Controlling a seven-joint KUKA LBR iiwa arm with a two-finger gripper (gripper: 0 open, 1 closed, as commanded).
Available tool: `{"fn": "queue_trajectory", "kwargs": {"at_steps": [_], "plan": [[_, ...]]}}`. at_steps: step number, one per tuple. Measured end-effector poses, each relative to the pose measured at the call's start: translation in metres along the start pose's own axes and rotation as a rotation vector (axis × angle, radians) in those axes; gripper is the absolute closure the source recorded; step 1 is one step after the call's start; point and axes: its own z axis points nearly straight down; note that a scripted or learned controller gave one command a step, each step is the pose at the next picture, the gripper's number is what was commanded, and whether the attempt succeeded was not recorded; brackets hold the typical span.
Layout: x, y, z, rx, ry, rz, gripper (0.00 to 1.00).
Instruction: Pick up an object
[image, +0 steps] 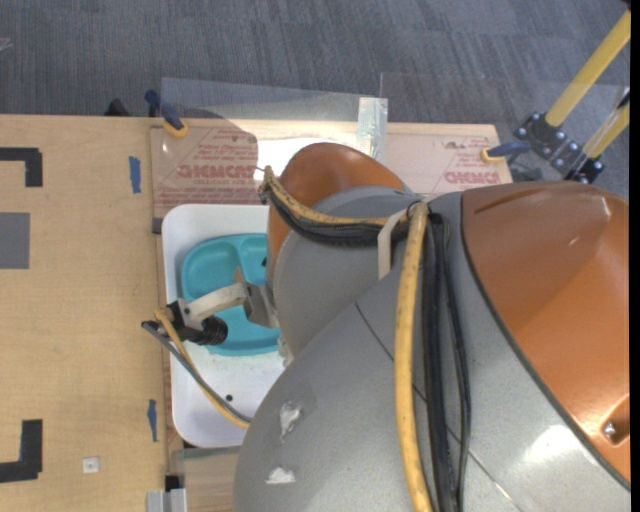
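1. Grey robot arm w/ orange band (450, 380): occupying the right and centre of the frame, reaching in from the right edge and leaning over the bin at centre-left.
2. Pale wooden bench board (80, 300): filling the left side, top to bottom.
3. Grey carpet floor (300, 40): running across the top of the frame, behind the bench.
4. Clear plastic sheet w/ red lettering (215, 165): lying at upper centre, just above the bin, catching glare.
5. Shallow white plastic bin (185, 225): sitting at centre-left, its right part going under the arm.
6. Teal divided plastic tray (215, 260): lying flat in the upper half of the white bin, near its left wall; right portion passing under the arm. Not lifted.
7. Gripper (258, 305): hanging low over the tray's right part, mostly covered by the arm. Clenched or released: cannot tell. Not showing anything in its grasp.
8. Black corner marks (25, 165): showing at upper left and lower left of the board.
9. Blue tape strip (134, 175): sticking to the board, upper left of the bin.
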Motion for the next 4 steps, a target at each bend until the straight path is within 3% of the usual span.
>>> {"fn": "queue_trajectory", "kwargs": {"at_steps": [1,2,3,4], "plan": [[0.038,0.01,-0.122,0.002,0.009,0.009,1.0],[-0.004,0.0,-0.059,-0.001,-0.006,-0.08,1.0],[-0.004,0.0,-0.022,-0.001,-0.005,0.006,1.0],[-0.003,0.0,-0.138,0.001,0.006,-0.193,1.0]]}}
